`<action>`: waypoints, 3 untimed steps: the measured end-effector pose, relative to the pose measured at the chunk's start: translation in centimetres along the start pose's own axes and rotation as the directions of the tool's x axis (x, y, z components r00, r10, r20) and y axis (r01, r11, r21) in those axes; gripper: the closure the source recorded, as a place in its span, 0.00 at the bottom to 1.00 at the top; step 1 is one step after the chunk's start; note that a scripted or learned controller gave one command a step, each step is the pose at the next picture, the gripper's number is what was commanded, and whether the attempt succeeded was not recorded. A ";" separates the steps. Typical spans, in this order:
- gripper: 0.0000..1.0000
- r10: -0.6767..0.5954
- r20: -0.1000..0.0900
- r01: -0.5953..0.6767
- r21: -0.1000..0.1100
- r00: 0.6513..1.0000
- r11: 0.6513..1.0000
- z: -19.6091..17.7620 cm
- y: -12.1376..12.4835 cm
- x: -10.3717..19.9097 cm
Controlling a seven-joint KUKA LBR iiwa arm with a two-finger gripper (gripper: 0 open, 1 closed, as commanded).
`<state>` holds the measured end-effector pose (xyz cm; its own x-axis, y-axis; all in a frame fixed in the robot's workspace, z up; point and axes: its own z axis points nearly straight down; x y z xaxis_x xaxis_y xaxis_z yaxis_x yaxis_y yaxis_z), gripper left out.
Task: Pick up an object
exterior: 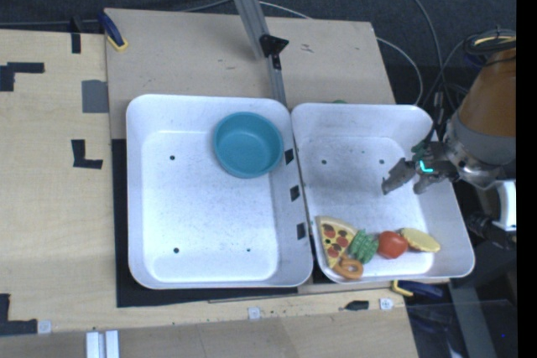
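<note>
In the right bin, along its near edge, lie a pizza slice toy, a green piece, a red tomato-like piece, a yellow piece and a small orange ring. My gripper hangs over the right side of this bin, above and apart from those toys. Its fingers stand spread apart with nothing between them. A blue bowl sits at the far right of the left bin.
A slanted metal pole crosses the bench at the back and ends near the wall between the bins. Cables run over the dark floor behind the right bin. The arm's grey and orange body stands right of the right bin.
</note>
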<state>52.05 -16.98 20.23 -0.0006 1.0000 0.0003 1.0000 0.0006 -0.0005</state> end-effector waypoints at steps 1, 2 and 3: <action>0.00 0.000 0.000 0.000 0.000 1.000 1.000 0.0 0.0 0.0; 0.00 0.001 0.000 -0.001 0.003 1.000 1.000 4.9 -1.0 -0.2; 0.00 0.000 -0.001 0.000 0.005 1.000 1.000 10.4 -0.2 0.1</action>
<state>51.89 -16.90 9.86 -0.0010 1.0000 0.0013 1.0000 0.0010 -0.0054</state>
